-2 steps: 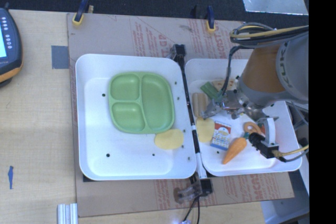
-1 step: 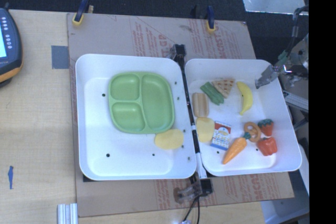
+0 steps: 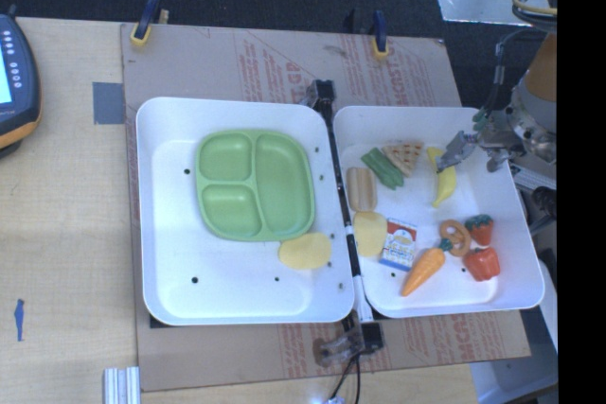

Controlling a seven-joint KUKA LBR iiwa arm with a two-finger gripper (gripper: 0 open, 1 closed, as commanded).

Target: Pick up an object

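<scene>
the arm reaches in from 3 o'clock, its hand [image 3: 458, 149] low over the right bin [image 3: 530, 298], fingers spread and gripping nothing. a yellow banana [image 3: 443, 186] lies just below it at 6 o'clock; green beans [image 3: 382, 167] and a waffle piece [image 3: 405, 154] sit near at 9 o'clock.

Plate [image 3: 256, 184] in L bin [image 3: 151, 203]; carrot [image 3: 423, 270] in R bin [image 3: 525, 293].

The hand [image 3: 461, 149] hangs over the right bin [image 3: 526, 296], just above a yellow banana [image 3: 444, 187]. A carrot [image 3: 422, 271], pretzel [image 3: 454, 237] and box [image 3: 399, 245] lie nearby. The left bin [image 3: 151, 203] holds a green plate [image 3: 256, 184].
</scene>
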